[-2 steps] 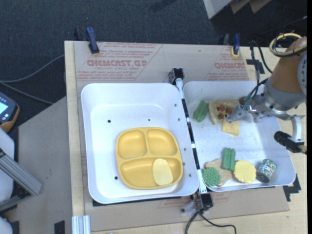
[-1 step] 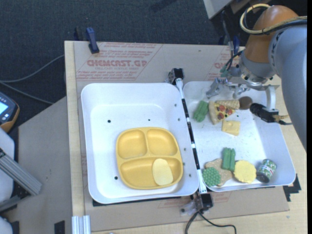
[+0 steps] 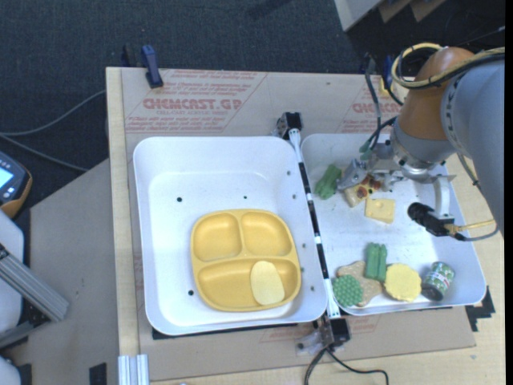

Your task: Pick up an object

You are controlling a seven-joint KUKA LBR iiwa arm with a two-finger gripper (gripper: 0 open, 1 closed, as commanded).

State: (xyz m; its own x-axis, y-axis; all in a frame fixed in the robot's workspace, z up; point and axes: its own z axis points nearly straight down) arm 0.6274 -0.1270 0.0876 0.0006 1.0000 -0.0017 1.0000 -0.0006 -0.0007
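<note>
My gripper [image 3: 362,181] is low over the far part of the right bin [image 3: 465,251], reaching in from the right. Directly under it lies a small tan and red item [image 3: 359,192], partly hidden by the gripper. A green piece [image 3: 327,180] lies just left of the gripper. A pale yellow block [image 3: 380,208] sits just in front of it. Nearer the front of the bin are a green pickle-like piece [image 3: 375,259], a tan cookie [image 3: 358,284] with a green disc [image 3: 347,290] on it, a yellow disc [image 3: 402,281] and a small green can [image 3: 438,279].
The left bin [image 3: 160,175] holds a yellow divided plate [image 3: 216,239] with a pale yellow oval [image 3: 268,282] in its front compartment. A black divider clip [image 3: 290,123] marks the seam between the bins. Cables run beside the arm at the right.
</note>
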